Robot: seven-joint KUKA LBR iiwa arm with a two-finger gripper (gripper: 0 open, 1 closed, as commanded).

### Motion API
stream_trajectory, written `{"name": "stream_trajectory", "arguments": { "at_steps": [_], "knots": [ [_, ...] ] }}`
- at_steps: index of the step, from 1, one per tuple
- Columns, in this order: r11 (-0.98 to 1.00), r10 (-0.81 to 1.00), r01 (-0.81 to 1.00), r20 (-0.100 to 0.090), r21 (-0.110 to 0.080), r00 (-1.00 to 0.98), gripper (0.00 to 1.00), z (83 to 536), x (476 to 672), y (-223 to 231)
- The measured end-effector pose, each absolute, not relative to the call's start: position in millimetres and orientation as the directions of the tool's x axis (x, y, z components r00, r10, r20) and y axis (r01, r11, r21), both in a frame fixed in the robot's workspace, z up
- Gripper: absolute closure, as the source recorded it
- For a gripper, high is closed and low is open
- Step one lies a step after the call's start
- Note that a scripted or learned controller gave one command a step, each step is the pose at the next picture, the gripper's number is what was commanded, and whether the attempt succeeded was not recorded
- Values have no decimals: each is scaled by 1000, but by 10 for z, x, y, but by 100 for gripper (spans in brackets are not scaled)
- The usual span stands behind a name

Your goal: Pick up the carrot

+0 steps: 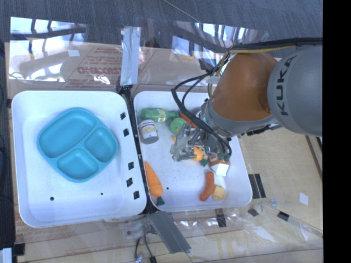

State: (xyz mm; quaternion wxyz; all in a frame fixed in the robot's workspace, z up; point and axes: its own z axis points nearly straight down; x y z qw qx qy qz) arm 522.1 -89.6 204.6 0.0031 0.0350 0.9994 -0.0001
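Note:
The carrot (pixel 153 181), orange with a small green top, lies against the left wall of the right bin (pixel 241 188) near its front corner. My gripper (pixel 185 148) hangs over the middle of that bin, up and to the right of the carrot and well apart from it. A small orange and yellow toy (pixel 197 157) lies right beside the gripper's tip. The arm's orange band (pixel 241 89) covers the bin's back right part.
A small can (pixel 148 131), a green corn-like piece (pixel 152 114) and a green round toy (pixel 176 125) lie at the right bin's back left. A sausage (pixel 207 186), a white block (pixel 221 170) and a tan piece (pixel 219 192) lie at front right. A blue divided plate (pixel 78 143) sits in the left bin (pixel 33 201).

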Motion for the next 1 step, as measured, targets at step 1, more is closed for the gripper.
{"name": "stream_trajectory", "arguments": {
  "at_steps": [1],
  "knots": [
    [928, -373, -373, -3, -1, -928, 100, 2057, 5815, -982]
  ]
}}
